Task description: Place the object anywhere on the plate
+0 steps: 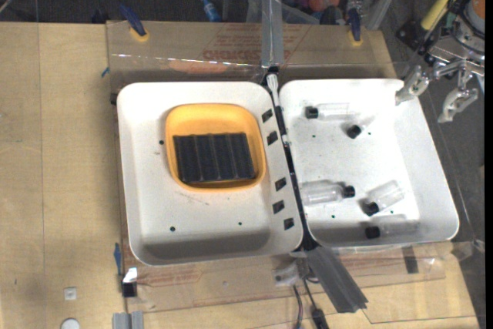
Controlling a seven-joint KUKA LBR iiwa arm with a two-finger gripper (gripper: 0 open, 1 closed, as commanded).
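Note:
A yellow-orange plate (179, 127) sits in the left bin (142, 189). A black ribbed rectangular object (214, 158) lies flat on the plate and covers most of its middle. My gripper (433, 94) hangs above the right bin's far right corner, well away from the plate. Its two metal fingers stand apart, open, with nothing between them.
The right bin (427, 166) holds clear vials with black caps: one at the back (327, 112), one near the divider (322, 193), one at the front right (383, 196). Loose black caps (353, 131) lie among them. A divider strip with black clips (279, 158) separates the bins.

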